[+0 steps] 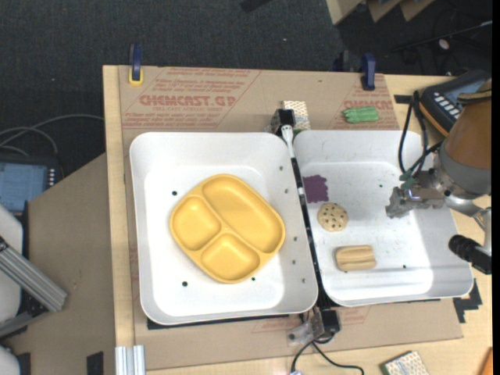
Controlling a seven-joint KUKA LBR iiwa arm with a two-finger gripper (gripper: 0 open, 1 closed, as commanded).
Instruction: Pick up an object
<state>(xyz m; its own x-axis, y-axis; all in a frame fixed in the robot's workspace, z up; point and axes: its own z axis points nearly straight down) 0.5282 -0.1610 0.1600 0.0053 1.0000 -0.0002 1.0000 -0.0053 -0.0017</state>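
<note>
Two shallow white bins sit side by side on the bench. The left white bin (148,209) holds one yellow plastic plate with three compartments (226,227). The right white bin (437,276) holds three small things: one round chocolate-chip cookie (333,217), one tan bread-roll-shaped piece (355,258) near it toward the front, and one flat purple piece (315,187) by the dividing wall. The two-finger gripper (400,204) hangs over the right bin's right part, apart from all three; whether its jaws are spread cannot be told.
</note>
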